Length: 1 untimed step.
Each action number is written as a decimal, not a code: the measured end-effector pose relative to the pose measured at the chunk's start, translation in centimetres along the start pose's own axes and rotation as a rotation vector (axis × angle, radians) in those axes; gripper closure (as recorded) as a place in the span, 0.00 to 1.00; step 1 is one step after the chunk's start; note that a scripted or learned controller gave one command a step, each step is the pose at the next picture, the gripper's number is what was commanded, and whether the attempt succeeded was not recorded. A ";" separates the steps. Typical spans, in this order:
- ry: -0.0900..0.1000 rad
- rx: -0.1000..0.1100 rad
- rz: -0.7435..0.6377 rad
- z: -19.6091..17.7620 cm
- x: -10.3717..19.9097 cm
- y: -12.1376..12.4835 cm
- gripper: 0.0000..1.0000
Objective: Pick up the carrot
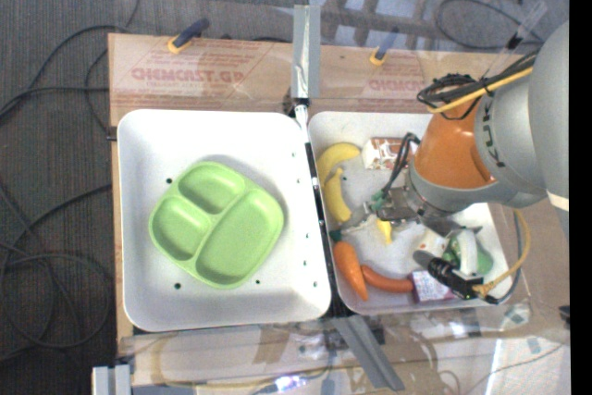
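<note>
Camera view: small orange tapered carrot (350, 268) lies at front-left corner of right white shallow bin (344, 127), beside a second orange-red carrot-like piece (388, 280). Tool (387, 210) hangs above bin middle, near carrot; open or closed, cannot tell. Risk: clutter could cause a wrong-item grab. Count: two bins, one yellow banana (335, 180), one green divided plastic plate (217, 223) in left bin (139, 273).

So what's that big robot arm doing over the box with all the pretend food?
The grey and orange robot arm is reaching into the right white bin, where the toy food lies. It is meant to pick up the orange carrot, which lies at the bin's near left corner beside a yellow banana. The left white bin holds a green divided plate.
</note>
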<state>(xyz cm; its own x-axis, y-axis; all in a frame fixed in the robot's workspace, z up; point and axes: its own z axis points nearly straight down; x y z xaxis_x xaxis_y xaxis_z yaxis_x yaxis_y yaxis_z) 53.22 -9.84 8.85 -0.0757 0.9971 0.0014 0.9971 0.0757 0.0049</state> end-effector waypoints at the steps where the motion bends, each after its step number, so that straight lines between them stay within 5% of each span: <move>1: 0.002 -0.004 -0.001 -1.0 0.2 0.2 1.00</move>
<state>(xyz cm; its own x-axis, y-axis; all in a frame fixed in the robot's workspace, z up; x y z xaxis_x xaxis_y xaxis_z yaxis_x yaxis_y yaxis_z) 53.38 -9.67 9.86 -0.0771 0.9970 0.0038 0.9970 0.0771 0.0093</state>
